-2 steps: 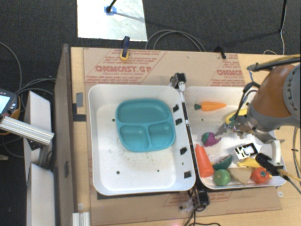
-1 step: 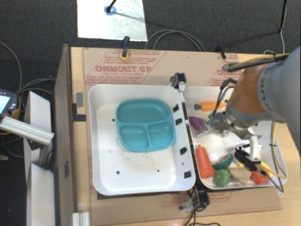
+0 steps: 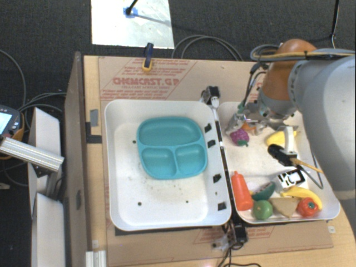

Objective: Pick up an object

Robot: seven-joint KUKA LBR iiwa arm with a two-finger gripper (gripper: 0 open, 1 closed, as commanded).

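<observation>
Gripper low over purple toy in right-hand bin; nothing lifted yet, can't tell its grip state.

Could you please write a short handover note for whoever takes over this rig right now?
Tool: low at the far end of the right bin, just above the purple toy; nothing is visibly held.
Things: orange carrot, green ball, red tomato and banana lie along the right bin's near edge. A teal divided plate sits in the left bin.
Done: no pick is confirmed.
Left: grasp and lift one object; the purple toy is probably the closest candidate.
</observation>
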